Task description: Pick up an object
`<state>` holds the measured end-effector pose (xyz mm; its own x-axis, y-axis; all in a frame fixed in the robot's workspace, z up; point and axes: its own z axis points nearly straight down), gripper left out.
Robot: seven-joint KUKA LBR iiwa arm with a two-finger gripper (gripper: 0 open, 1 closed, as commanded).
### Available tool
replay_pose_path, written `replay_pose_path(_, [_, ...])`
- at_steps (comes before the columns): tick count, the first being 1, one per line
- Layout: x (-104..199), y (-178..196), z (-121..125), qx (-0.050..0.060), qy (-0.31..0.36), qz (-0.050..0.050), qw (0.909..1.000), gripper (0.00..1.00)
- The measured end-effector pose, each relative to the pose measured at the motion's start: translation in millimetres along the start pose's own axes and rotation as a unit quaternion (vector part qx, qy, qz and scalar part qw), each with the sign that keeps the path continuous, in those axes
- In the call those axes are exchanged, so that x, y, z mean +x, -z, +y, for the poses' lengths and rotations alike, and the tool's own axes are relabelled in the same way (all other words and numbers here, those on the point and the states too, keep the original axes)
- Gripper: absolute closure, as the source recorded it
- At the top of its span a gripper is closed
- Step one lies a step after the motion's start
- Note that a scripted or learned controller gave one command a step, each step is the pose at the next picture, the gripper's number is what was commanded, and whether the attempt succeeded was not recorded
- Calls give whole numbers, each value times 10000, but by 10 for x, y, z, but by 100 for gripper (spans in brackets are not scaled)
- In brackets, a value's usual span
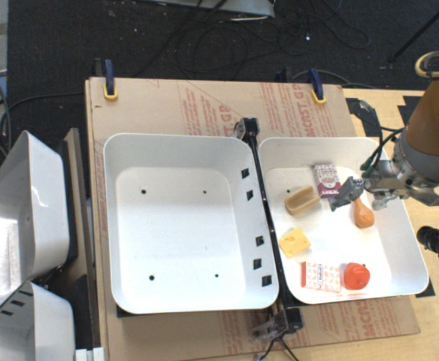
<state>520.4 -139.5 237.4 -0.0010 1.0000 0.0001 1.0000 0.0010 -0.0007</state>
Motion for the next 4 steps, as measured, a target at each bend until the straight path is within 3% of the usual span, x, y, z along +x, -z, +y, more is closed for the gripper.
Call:
replay_pose_path(1, [83, -628, 450, 12, 20, 1, 10000, 0])
replay_pose_path(2, [-262, -1231, 916, 0, -9, -11, 10000, 0])
replay_pose_path(3, [-78, -1392, 1245, -54, 15, -42, 10000, 0])
replay_pose_path(4, [-91, -1254, 1257, -92, 9, -46, 9999, 100])
